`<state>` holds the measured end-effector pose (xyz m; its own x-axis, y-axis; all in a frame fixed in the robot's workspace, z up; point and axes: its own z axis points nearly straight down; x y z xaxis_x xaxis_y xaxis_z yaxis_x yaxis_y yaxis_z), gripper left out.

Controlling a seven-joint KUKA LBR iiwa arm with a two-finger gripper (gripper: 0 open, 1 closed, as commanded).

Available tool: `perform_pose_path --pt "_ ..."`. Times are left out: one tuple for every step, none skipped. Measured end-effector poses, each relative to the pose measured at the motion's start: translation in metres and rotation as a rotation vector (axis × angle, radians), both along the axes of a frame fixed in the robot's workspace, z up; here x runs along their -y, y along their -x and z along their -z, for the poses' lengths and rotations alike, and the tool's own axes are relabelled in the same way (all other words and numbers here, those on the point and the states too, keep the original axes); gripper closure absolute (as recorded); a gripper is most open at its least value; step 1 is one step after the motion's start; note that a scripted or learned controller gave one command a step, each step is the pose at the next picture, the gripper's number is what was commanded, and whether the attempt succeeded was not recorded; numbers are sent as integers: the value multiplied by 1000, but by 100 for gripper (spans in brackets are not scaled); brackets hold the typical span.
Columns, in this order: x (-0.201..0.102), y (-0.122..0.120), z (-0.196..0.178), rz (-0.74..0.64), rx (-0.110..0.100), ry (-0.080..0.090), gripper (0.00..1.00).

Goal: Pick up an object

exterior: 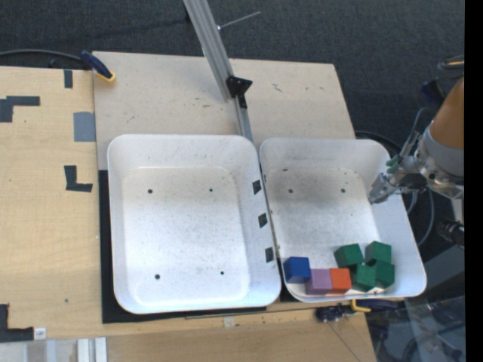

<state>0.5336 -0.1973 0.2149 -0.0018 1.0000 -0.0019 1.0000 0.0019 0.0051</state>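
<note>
Small blocks lie bunched in the near corner of the right bin (324,179): a blue block (297,268), a purple block (321,280), an orange block (340,278) and several green blocks (367,262). My gripper (383,186) hangs over the right bin's right rim, above and behind the blocks, well apart from them. Nothing shows between its fingers.
The left bin (181,217) stands beside the right one, sharing a middle wall. A slanted metal pole (215,47) with a black clamp crosses the bench behind the bins. A blue and yellow tool (98,65) lies at the bench's far left.
</note>
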Motion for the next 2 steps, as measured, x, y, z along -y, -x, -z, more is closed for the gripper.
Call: perform_pose_path --pt "-61 4 -10 -5 -4 -4 100" --pt "-117 14 -19 -6 -6 -5 100"
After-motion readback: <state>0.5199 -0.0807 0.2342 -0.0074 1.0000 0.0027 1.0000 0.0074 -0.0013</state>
